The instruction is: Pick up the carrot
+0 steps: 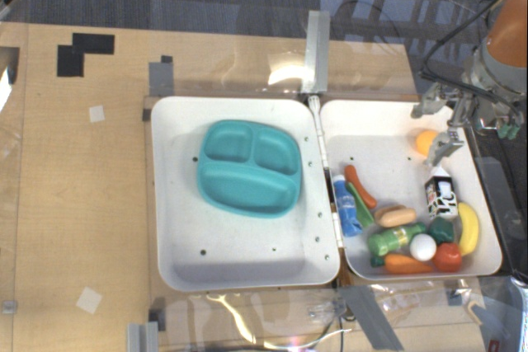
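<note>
From above, the claw (444,124) hangs over the far right corner of the right bin (375,128), its two fingers spread apart with nothing between them. Just below and a little to the left of it sits a small orange ball (424,143), close to the nearer finger.

The carrot (360,185) lies down and to the left of the claw, near the middle of that bin, slanted with its thin end pointing away toward the far wall. It is not alone: a green stick-shaped piece (360,205) runs right along its lower side, a blue tube (346,206) lies just beyond that against the bin's left wall, and a bread roll (396,216) sits just past its thick end. Farther toward the near edge there is a second orange, carrot-like piece (407,264) among a white egg (422,246), a tomato (448,257) and a banana (468,227), well below the claw; it could be mistaken for the target.

To do this well, I'd judge the claw should travel left and toward the near side, clearing the ball and the black-and-white carton (441,195), then turn so the fingers straddle the carrot across its width. Going in at the upper, freer half looks safest, since the lower half is crowded by the green piece and the roll.
</note>
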Motion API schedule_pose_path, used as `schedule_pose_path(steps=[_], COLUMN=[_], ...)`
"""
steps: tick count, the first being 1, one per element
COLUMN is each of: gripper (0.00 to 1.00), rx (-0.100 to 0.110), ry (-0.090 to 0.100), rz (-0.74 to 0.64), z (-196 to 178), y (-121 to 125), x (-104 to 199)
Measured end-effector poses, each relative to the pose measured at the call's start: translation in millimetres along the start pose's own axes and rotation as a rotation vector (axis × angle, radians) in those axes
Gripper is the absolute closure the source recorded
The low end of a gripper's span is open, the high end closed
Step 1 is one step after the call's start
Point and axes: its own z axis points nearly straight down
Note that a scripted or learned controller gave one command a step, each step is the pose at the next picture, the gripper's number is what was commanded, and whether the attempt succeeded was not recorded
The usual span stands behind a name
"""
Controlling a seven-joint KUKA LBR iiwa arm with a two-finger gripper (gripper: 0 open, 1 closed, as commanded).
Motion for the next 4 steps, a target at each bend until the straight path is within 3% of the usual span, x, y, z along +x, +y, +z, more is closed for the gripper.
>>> schedule_pose_path(steps=[1, 2, 3, 4], gripper=[0.00, 0.00, 1.00, 0.00], rx=[-0.002, 0.000, 0.003, 0.001], ry=[0.007, 0.013, -0.010, 0.004], rz=[-0.049, 0.009, 0.004, 0.004], z=[74, 179, 163, 165], y=[-35, -65, -63, -63], x=[-53, -69, -75, -72])
